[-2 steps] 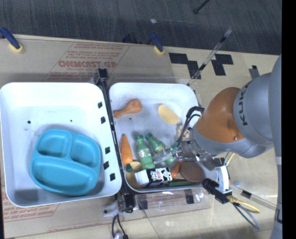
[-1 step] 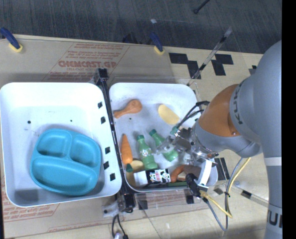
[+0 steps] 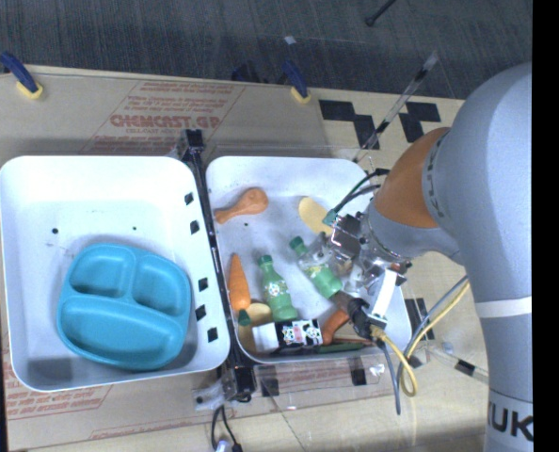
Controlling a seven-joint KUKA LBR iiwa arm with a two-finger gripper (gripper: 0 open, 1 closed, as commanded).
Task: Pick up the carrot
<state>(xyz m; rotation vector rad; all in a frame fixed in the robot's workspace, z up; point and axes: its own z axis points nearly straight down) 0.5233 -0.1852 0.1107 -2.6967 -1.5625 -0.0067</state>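
Low over the right bin (image 3: 261,172), the gripper (image 3: 341,257) sits among the clutter near that bin's right side, just above a green bottle (image 3: 325,276); whether it is spread or closed I cannot tell, since cables and the wrist hide it. In the camera view the carrot (image 3: 238,283) lies well to the left of the gripper, close along the bin's left wall, pointing near to far, with a second green bottle (image 3: 278,290) just beside it on the right. A tan drumstick-shaped toy (image 3: 243,205) lies farther back, a yellow piece (image 3: 313,214) sits near the gripper, and a blue divided tray (image 3: 124,304) rests in the left bin (image 3: 35,182). The carrot looks like a light, stiff plastic toy with a smooth, likely slippery skin. Taking it across its thicker middle seems best, though the wall and bottle leave little room on either side.
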